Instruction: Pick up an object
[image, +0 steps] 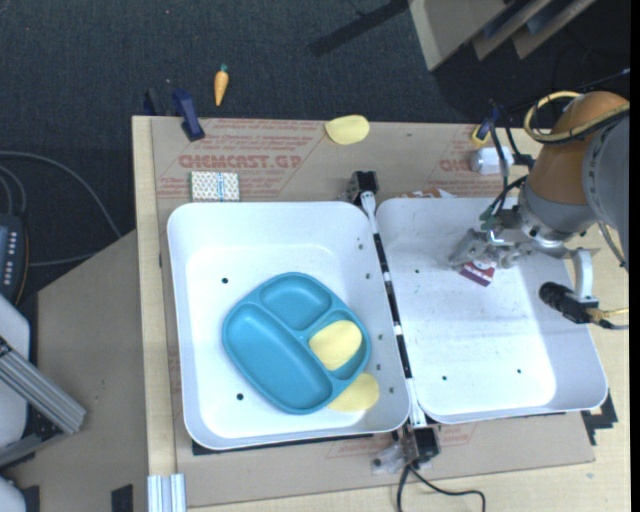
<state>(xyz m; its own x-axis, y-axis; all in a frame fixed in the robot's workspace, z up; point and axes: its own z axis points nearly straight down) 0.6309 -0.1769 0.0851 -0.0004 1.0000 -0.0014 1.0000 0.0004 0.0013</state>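
Hanging low in the right bin (560, 395), the fingers (484, 255) pinch a small dark-red object (479, 273).

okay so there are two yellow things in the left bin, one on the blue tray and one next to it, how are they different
The yellow piece on the tray sits inside a compartment of the blue divided tray; the other yellow piece lies on the left bin floor, tucked partly under the tray's edge. The first shows whole, the second only in part. Both are pale yellow and rounded.
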